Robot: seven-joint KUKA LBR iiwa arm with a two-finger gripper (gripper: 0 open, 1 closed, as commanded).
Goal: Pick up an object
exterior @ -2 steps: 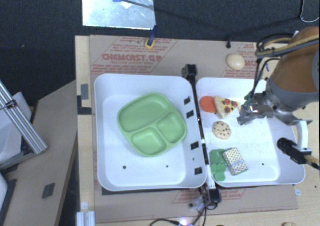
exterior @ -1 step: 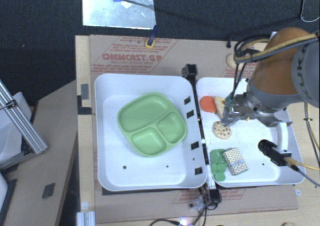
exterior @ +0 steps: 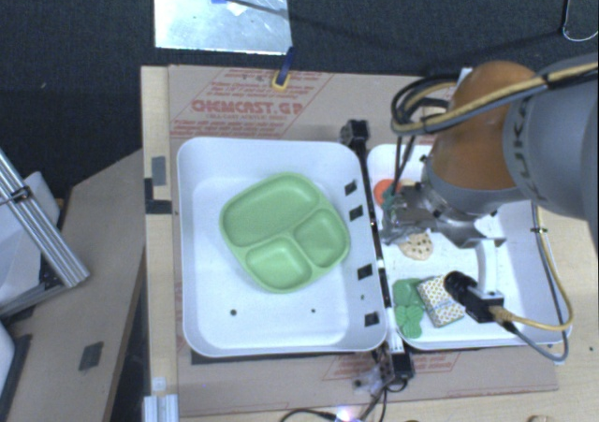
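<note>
Camera view places the gripper (exterior: 404, 220) low in the right bin (exterior: 524, 312), its grip state impossible to tell, with the cookie (exterior: 416, 244) lying just below it toward the near rim and the green lid (exterior: 406, 306) farther on.

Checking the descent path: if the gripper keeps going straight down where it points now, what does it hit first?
Probably the cookie in the right bin; the gripper hangs just above it. The orange item lies just behind. Depth is unclear from this slanted view, so it may meet bare bin floor beside the cookie.
</note>
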